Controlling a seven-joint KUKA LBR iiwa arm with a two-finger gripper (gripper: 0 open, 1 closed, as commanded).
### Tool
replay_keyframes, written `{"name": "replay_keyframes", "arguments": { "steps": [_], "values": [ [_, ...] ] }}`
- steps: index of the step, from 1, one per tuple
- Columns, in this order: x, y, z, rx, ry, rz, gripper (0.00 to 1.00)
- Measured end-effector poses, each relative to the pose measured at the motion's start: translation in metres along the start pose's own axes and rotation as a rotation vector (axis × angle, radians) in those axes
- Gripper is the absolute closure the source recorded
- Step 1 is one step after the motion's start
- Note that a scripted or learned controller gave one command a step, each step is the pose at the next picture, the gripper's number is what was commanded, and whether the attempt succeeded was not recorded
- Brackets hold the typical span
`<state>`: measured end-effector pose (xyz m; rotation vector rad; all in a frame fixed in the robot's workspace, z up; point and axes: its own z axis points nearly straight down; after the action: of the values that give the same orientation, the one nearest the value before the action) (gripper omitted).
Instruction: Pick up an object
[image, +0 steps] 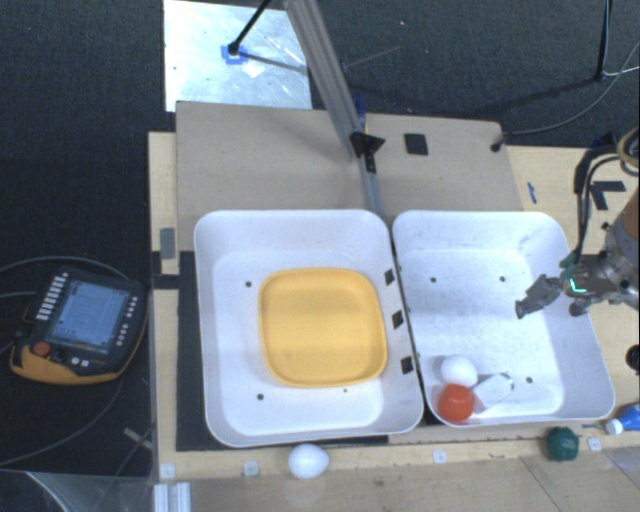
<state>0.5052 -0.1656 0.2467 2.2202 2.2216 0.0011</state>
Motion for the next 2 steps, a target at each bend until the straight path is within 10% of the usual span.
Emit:
{"name": "replay_keyframes", "arguments": {
  "steps": [2],
  "values": [
    [-0.007, 0.002, 0.058, 0.005, 0.001, 0.001, 0.00]
  ]
}}
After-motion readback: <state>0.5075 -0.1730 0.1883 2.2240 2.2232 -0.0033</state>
